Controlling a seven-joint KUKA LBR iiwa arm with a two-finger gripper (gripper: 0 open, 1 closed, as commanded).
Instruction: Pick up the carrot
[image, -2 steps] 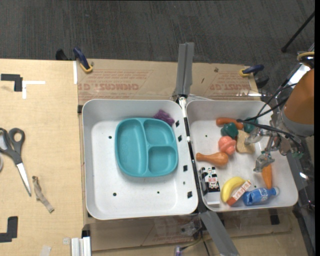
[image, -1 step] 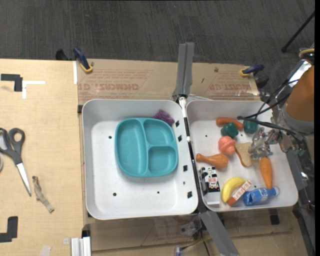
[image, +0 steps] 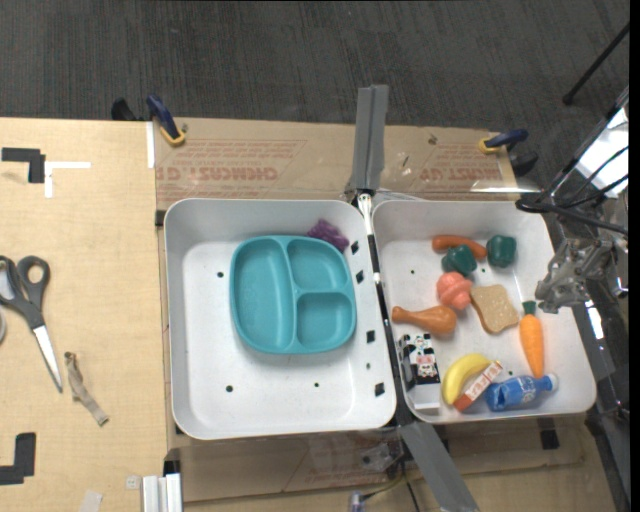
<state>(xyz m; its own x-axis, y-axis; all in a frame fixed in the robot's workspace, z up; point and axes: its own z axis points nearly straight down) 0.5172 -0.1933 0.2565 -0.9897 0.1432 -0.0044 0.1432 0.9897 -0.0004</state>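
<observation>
Your target, the carrot (image: 532, 345), lies in the right bin (image: 405, 225), close to its right wall, stretched near-to-far with its green top at the far end and its orange tip pointing toward the near edge. The gripper (image: 560, 285) sits at the right rim of that bin, just beyond the carrot's green top and a little farther back, so the arm looks lined up to drop onto it from that side. The tool is a tangle of grey metal and cables from this angle, so you cannot tell whether it is wide or narrow, and nothing shows held in it; treat the carrot as not yet picked up. Notice how crowded the neighbours are: a slice of bread (image: 494, 308) lies just to the carrot's left, and a blue bottle (image: 520, 391) lies across the near end, nearly touching the carrot's tip, with a banana (image: 460, 377) beside it. That leaves little free room, so a grasp across the carrot's thicker far half, away from the bottle, seems the safer choice. The wall on the right probably limits how far you can come in from that side. The remaining toys in this bin, a drumstick (image: 426, 318), a peach (image: 453, 291) and some green pieces, sit well to the left and should not interfere. The left bin (image: 195, 380) holds a teal divided plate (image: 293, 294), which plays no part here.
</observation>
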